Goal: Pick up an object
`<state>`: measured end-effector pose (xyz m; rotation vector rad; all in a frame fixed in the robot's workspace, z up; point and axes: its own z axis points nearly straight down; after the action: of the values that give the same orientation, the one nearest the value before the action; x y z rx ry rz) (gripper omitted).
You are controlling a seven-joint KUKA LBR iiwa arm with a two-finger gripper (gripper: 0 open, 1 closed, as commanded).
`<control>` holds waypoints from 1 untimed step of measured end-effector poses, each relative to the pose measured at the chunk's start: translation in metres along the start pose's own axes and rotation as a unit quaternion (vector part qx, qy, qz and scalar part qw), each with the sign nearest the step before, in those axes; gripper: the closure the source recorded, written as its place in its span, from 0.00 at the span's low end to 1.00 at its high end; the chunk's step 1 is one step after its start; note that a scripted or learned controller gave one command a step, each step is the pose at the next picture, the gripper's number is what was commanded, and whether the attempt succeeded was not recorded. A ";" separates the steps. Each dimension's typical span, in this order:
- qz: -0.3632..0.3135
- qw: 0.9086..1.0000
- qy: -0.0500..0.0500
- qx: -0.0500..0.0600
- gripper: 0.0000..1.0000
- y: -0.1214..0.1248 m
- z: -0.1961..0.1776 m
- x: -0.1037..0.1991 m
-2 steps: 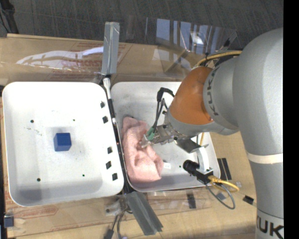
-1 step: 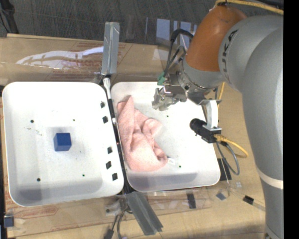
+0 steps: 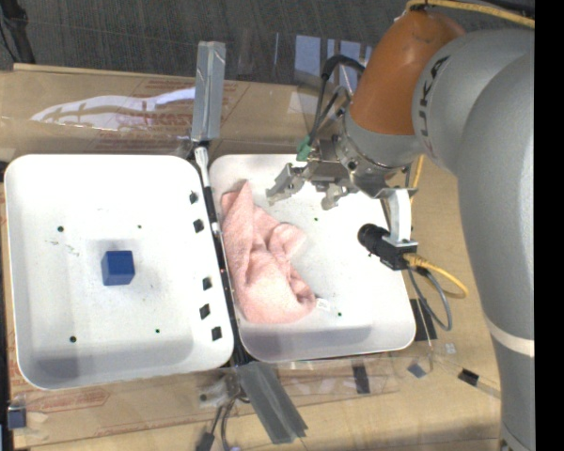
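Note:
A pink cloth (image 3: pixel 261 258) lies crumpled along the left side of the right bin (image 3: pixel 376 318). A small blue cube (image 3: pixel 118 267) sits in the left bin (image 3: pixel 38 205), a little left of its middle. My gripper (image 3: pixel 305 188) hangs above the back of the right bin, just up and right of the cloth's top corner. Its two grey fingers (image 3: pixel 280 185) are spread apart, with nothing between them.
A grey metal divider (image 3: pixel 207 92) with black clips runs between the two bins. The arm's grey body and orange band (image 3: pixel 404 64) fill the upper right. A black fitting with a yellow cable (image 3: pixel 390 244) hangs over the right bin's right side.

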<state>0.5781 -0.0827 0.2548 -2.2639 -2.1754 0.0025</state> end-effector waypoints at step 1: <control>-0.013 1.000 0.000 0.002 0.00 0.016 0.077 -0.049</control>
<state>0.5923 -0.1324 0.1773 -2.2337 -2.2018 0.0076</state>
